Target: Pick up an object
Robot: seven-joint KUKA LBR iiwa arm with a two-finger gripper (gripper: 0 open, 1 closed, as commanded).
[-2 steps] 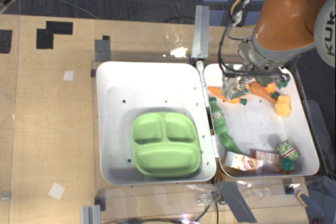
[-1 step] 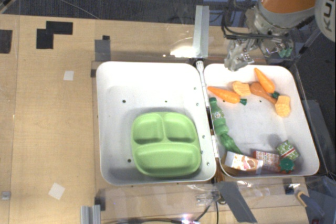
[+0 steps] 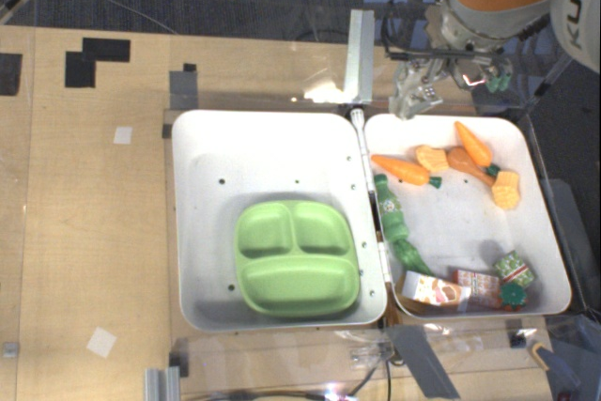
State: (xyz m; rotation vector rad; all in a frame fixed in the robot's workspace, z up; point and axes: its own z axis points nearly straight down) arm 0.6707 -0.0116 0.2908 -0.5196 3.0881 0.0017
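Observation:
My gripper [image 3: 414, 99] hangs open over the far left corner of the right bin [image 3: 540, 202], with nothing between its fingers. Below it in the bin lie an orange carrot [image 3: 402, 169], a second carrot [image 3: 472, 143] and orange food pieces [image 3: 507, 190]. A green leafy strip [image 3: 392, 221] runs along the bin's left wall. At the near edge sit a small printed box [image 3: 436, 290], a red packet [image 3: 477, 281] and a green patterned cube [image 3: 515, 269].
The left bin [image 3: 202, 202] bears a green divided plate [image 3: 296, 258]. A metal post [image 3: 360, 61] stands behind the rim where the two bins meet, just left of the gripper. The middle of the right bin floor is bare white.

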